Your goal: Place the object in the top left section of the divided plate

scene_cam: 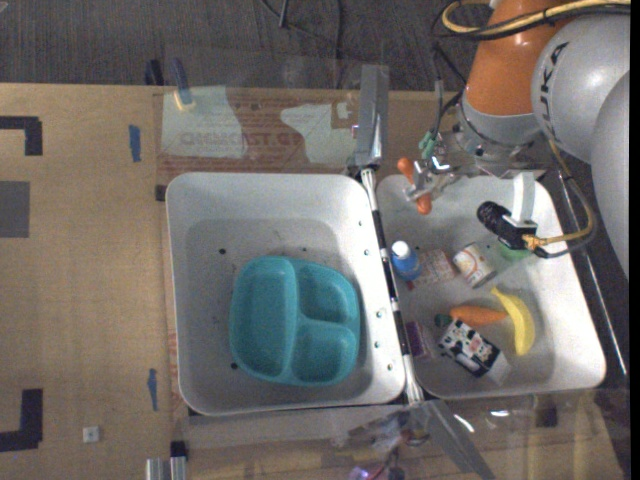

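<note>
Plate (293,320), teal and divided, sits bare in the left bin (190,208). Farther back, over the right bin's (580,358) top corner, the hand (424,180) hovers with something orange (423,204) at its tip; whether pinched, I cannot tell. Likely mid-pickup; next comes carrying left to the plate's top-left section.

Banana (517,320), carrot (480,315), can (472,264) in right bin (575,363).

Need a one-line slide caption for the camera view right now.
Claw over the right bin of small items; teal divided plate waits in the left bin.
</note>
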Tool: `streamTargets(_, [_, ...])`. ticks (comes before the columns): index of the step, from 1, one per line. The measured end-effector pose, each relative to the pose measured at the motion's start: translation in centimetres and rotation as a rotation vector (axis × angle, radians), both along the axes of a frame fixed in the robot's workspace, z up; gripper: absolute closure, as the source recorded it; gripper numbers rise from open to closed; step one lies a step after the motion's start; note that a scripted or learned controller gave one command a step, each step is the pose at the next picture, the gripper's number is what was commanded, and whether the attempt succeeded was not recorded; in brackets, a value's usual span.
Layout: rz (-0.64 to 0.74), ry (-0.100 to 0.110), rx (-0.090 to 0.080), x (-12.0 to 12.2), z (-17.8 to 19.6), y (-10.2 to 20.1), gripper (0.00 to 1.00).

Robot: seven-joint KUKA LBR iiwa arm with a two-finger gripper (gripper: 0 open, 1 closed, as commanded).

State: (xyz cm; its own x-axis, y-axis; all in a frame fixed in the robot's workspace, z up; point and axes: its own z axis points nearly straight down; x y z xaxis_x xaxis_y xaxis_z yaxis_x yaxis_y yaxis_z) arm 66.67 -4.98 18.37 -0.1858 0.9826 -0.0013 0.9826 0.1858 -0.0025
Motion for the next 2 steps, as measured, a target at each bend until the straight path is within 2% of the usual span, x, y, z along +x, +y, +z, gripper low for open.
streamTargets(1, [-0.045,0.003,0.002,-10.6,3.3,4.7,1.0])
streamTargets(2, [0.211,0.005,0.003,-13.2,-0.1,8.4,1.0])
